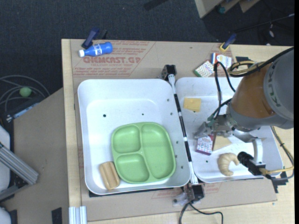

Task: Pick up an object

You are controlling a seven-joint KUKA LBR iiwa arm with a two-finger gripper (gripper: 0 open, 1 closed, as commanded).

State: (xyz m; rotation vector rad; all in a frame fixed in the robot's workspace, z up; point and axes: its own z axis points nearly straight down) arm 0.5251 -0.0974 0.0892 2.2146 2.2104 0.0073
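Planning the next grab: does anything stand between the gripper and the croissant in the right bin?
Nothing visible does. The gripper sits low over a small patterned packet, and the croissant lies apart from it, to the lower right, on bare bin floor.

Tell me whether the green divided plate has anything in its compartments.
Empty. All three compartments of the green plate show bare green; the tan bread-like piece lies beside it on the left bin floor.

Overhead slanted view onto 2 bins (88, 125)

the hand (209, 129) hangs low in the right bin (201, 85) over a small packet (204, 145).
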